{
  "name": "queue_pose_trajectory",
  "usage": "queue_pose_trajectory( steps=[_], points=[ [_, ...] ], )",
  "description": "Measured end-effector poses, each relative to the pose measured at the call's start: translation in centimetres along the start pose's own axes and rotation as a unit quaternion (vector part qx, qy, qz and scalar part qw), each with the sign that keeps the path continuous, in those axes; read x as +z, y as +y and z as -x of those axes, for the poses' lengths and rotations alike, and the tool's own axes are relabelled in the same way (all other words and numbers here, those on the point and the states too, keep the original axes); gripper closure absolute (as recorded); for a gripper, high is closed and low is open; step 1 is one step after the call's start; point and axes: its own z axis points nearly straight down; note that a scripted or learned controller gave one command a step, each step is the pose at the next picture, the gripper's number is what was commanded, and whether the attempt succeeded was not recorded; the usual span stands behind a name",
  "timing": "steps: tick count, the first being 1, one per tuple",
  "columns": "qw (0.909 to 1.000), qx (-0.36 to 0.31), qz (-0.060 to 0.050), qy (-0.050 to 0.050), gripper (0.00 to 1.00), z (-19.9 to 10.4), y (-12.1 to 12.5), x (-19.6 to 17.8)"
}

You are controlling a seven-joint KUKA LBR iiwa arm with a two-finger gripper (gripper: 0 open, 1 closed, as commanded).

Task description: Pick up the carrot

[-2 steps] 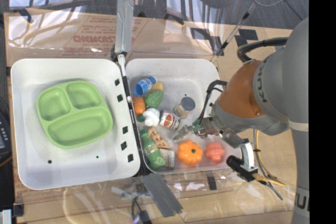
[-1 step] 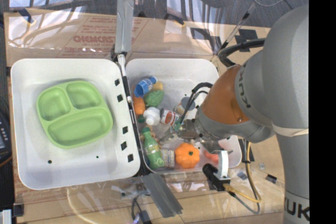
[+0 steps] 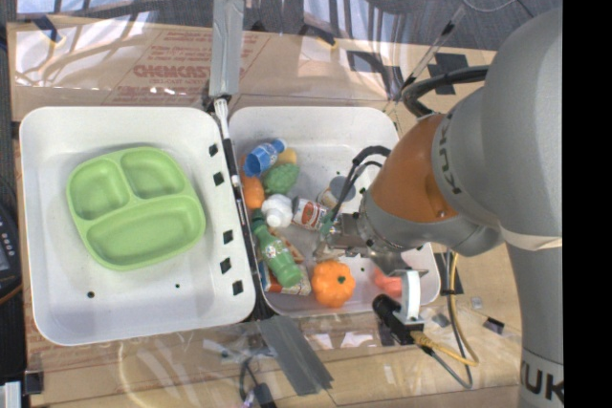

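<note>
Reaching into the right bin (image 3: pixel 402 124): claw (image 3: pixel 330 239) hangs low at centre frame, state impossible to tell. Carrot (image 3: pixel 387 282) lies lower right, beside the arm. You are pre-grasp; next, shift right.

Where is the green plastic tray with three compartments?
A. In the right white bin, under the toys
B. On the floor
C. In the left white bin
C: the green plastic tray lies flat in the left white bin, apart from the toys in the right bin.
</note>
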Motion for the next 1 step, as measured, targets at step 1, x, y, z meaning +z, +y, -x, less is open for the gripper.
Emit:
queue_pose_trajectory(
  steps=[1],
  points=[
    [0.9998,0.02,0.0,0.0,1.0,-1.61,3.95,-7.78]
  ],
)
